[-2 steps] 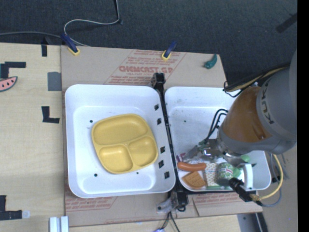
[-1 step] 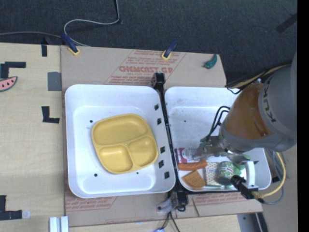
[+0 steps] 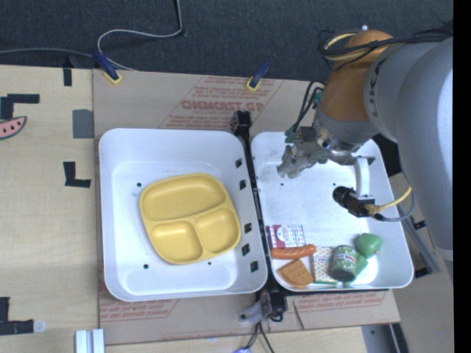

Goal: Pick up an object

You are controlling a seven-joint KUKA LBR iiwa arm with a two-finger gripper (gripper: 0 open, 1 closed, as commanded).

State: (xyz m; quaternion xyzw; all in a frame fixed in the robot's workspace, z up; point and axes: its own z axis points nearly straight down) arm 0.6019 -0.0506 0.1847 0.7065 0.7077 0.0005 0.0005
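Toys (image 3: pixel 324 262) at near edge; tool (image 3: pixel 293 162) above right bin (image 3: pixel 316 197).

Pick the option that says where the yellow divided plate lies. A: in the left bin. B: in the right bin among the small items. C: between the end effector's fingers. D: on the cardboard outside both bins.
A: the yellow divided plate lies flat in the left bin, while the end effector hangs over the right bin, apart from it.
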